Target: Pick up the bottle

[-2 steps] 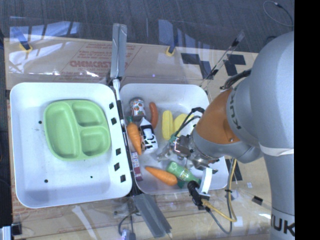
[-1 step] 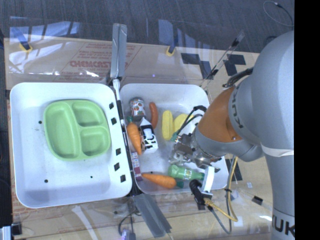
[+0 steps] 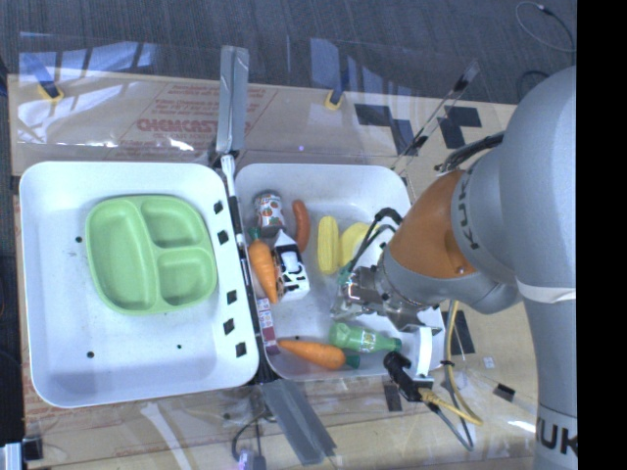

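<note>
The left bin (image 3: 59, 262) holds a green divided tray (image 3: 150, 253). In the right bin (image 3: 323, 176), going rightward, lie a small can (image 3: 268, 209), two carrots (image 3: 263, 268), a black-and-white carton (image 3: 290, 268), a sausage (image 3: 302, 223) and yellow bananas (image 3: 338, 243). The green bottle (image 3: 362, 339) lies on its side near the bin's near edge, beside another carrot (image 3: 312, 353). The gripper (image 3: 355, 297) hangs just above it; whether it is apart or together cannot be told.
</note>
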You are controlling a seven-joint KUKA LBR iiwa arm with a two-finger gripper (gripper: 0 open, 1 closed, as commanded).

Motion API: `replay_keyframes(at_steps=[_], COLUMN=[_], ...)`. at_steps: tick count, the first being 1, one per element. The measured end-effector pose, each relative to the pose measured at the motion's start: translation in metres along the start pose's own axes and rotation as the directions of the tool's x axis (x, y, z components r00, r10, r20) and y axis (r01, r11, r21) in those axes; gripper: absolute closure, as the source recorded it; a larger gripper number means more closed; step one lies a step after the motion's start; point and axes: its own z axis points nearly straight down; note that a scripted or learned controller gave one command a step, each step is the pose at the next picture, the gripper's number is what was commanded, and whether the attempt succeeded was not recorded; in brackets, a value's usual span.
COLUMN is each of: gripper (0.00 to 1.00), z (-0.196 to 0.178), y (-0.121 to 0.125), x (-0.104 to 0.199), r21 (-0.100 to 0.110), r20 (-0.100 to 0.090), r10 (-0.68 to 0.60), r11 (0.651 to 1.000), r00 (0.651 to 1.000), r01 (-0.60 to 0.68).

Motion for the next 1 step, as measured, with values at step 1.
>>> replay_keyframes(at_steps=[1], gripper=[0.0], z=[-0.0001], y=[0.0], x=[-0.0002], r21=[0.0], r20=[0.0], r10=[0.0], r11=[1.0], r00=[1.0], r01=[0.0])
